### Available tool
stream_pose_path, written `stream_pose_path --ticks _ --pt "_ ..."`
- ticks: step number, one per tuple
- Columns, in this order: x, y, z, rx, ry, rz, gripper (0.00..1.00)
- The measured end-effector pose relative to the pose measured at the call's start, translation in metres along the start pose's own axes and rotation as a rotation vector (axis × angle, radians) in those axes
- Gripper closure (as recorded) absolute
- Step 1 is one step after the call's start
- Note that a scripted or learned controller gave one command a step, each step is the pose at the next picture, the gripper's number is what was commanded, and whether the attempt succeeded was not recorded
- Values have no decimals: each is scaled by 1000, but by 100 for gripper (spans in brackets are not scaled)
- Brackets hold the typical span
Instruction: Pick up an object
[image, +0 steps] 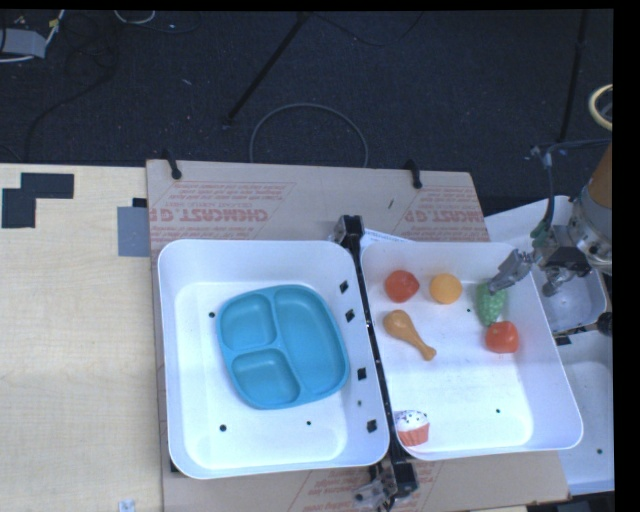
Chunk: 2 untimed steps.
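Your arm's gripper (508, 272) reaches in over the right bin (470, 415) from its right edge, low near the far right corner. One grey finger (512, 268) slants down toward a green toy vegetable (490, 303) and its tip sits at the top of that piece; the view does not settle whether they touch, and you cannot tell how wide the fingers stand or whether anything is caught between them.

The green piece lies close to the bin's right wall, toward the far edge. Just beside it, on the near side, sits a red toy tomato (502, 337) (the two look to be touching, or nearly so). Along the far edge of the same bin rest a red-orange toy fruit (402, 285) and, to its right, a small orange ball-shaped fruit (446, 289), near each other but apart. Nearer the bin's middle, by the left wall, a tan toy chicken drumstick (410, 333) lies at a slant, thick end toward the far left. A toy cupcake (412, 427) with white top and pink base stands at the near left corner, against the rim.

In the left bin (190, 420), a blue three-compartment plate (283, 345) lies flat around the centre. Both bins sit side by side on a cardboard sheet (300, 205) atop the bench.
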<state>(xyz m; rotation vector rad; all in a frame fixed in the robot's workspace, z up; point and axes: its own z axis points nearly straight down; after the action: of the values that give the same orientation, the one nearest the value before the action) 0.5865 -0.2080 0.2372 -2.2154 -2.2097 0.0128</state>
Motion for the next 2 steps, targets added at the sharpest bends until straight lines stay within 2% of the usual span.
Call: stream_pose_path --ticks 1,2 --pt "0 2 -8 -14 -3 -3 0" --pt "1 3 34 -10 -2 -3 0"
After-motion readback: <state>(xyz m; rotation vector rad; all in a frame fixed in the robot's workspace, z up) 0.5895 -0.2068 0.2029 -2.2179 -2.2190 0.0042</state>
